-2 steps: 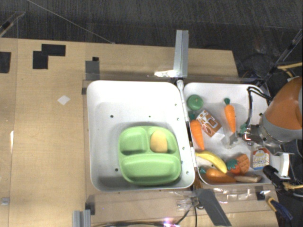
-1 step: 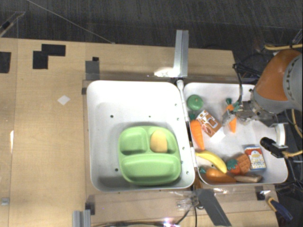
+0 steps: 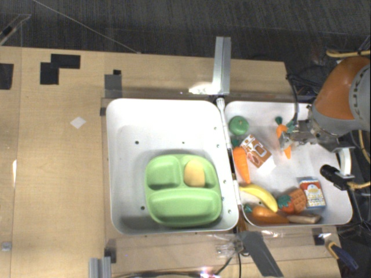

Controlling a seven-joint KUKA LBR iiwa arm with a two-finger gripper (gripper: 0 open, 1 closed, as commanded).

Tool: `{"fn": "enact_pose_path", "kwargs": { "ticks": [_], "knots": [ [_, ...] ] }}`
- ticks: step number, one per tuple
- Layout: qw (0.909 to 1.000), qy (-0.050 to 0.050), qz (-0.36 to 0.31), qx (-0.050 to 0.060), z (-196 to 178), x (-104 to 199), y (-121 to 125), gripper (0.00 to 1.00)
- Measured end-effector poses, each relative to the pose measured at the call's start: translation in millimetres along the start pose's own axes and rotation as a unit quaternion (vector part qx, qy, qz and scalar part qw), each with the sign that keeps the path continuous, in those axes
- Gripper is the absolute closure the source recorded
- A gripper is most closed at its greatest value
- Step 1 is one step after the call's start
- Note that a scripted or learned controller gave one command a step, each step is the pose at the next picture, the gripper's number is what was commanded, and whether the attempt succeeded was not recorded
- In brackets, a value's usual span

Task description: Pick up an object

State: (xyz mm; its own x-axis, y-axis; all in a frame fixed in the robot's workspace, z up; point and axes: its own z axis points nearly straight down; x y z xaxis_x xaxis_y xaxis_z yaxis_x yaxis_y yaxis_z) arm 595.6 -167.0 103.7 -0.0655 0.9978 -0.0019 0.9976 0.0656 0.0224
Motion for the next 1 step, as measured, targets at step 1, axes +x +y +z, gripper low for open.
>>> {"fn": "enact_pose_path", "kwargs": {
  "ticks": [1],
  "knots": [
    [0.9999,0.002,-0.006,0.012,-80.3,116.0,48.8,1.0]
  ]
}}
